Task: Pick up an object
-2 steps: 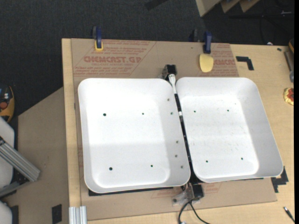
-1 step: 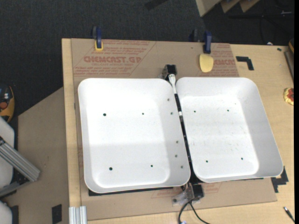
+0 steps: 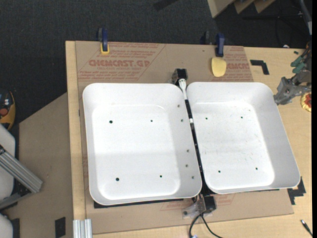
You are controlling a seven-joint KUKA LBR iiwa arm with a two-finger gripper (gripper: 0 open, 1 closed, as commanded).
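Reaching in from the right, the arm is needing a target: the bench (image 3: 74, 73) is carrying two white bins (image 3: 136, 143), the yellow object (image 3: 218, 66) is lying behind them, and the tool (image 3: 292, 86) is showing no readable state.

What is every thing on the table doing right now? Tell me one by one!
left bin: lying flat on the board, white, beside the other bin
right bin: lying flat, touching the left bin along the middle
yellow thing: resting on the board just behind the right bin, outside it
blue clamps: pinching the board's far edge
claw: at the right bin's far right corner, too blurry to tell open or shut
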